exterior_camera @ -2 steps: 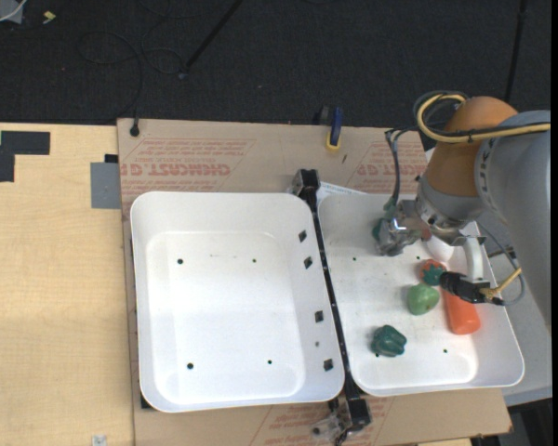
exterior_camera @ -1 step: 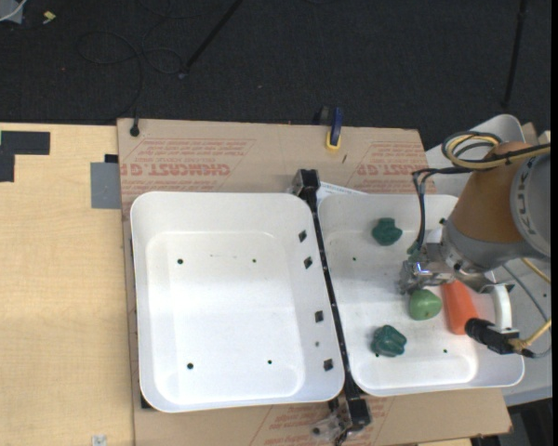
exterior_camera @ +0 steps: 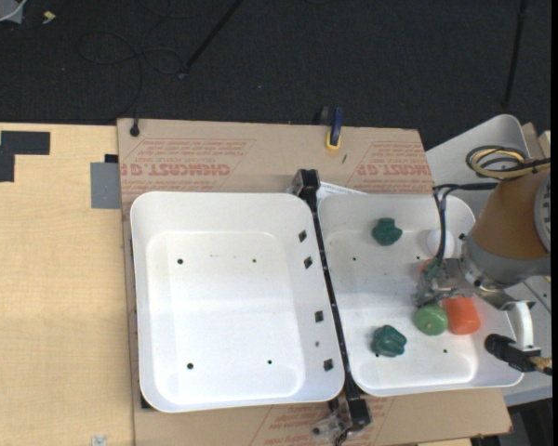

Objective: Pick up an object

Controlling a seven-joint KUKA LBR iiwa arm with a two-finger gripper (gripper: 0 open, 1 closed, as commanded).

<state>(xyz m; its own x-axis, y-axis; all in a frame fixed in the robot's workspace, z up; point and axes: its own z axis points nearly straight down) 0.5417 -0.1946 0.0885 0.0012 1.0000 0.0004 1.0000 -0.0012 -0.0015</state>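
Note:
The right bin (exterior_camera: 363, 249) holds a dark green lump (exterior_camera: 386, 231) near its back, another dark green lump (exterior_camera: 388, 341) near its front, a light green round object (exterior_camera: 431, 320) and an orange object (exterior_camera: 463, 315) side by side at the right. My gripper (exterior_camera: 434, 285) hangs low over the right side of that bin, just above and behind the light green object. The arm's orange band (exterior_camera: 510, 221) rises behind it. Nothing shows between the fingers.
The left bin (exterior_camera: 158, 249) lies beside the right one, split from it by a black divider with clips (exterior_camera: 318, 277). Cardboard (exterior_camera: 214, 161) lies under both bins. A clamp (exterior_camera: 334, 128) sits at the back edge. Cables (exterior_camera: 495, 161) loop at the right.

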